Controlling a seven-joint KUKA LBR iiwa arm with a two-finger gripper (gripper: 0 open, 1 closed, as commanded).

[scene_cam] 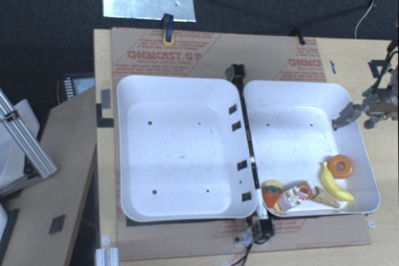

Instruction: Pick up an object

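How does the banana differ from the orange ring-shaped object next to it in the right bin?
The banana is yellow, long and curved; the orange ring is round with a hole in its middle. The banana looks longer than the ring is wide. The banana lies nearer the bin's front edge, the ring just behind it. Both rest in the right bin, near its front right corner.

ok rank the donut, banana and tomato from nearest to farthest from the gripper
Measured from the gripper at the right bin's right rim:
1. donut, near the right wall
2. banana, just below the donut
3. tomato, front-left corner of the right bin
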